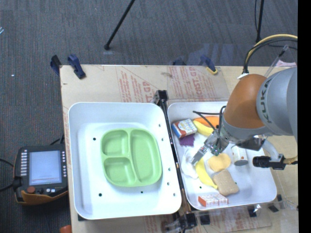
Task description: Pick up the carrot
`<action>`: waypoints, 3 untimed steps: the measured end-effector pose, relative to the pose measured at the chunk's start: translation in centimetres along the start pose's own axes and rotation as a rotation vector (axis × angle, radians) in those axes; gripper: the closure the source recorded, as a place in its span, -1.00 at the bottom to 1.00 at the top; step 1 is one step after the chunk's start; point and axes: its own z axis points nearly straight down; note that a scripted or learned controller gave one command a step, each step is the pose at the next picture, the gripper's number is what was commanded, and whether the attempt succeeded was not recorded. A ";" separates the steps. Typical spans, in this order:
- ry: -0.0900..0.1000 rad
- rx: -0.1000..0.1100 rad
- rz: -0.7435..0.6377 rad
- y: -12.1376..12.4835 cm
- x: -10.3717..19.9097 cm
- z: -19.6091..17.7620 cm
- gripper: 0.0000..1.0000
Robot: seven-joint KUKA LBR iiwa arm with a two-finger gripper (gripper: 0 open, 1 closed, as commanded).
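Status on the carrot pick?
Gripper low in right bin, nothing seen in it. Carrot at bin's far side, partly under arm. Banana beside gripper.

At the right of the frame, a grey KUKA robot arm (279,101) with a glossy orange band, black lettering, looping yellow-and-black cables, and a metallic silver two-finger gripper (200,155).

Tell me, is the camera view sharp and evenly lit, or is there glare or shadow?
Camera view: soft, slightly blurred, so labels on the small items are unreadable; light is even, both white bins bright with mild glare; the arm casts a faint shadow in the right bin; the carrot is partly hidden.
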 end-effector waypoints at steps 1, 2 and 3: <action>-0.002 0.000 0.228 2.1 -7.4 0.0 -1.00; 0.002 0.000 0.153 -1.6 -1.5 0.1 -1.00; 0.000 0.001 -0.250 1.9 -7.3 0.0 -1.00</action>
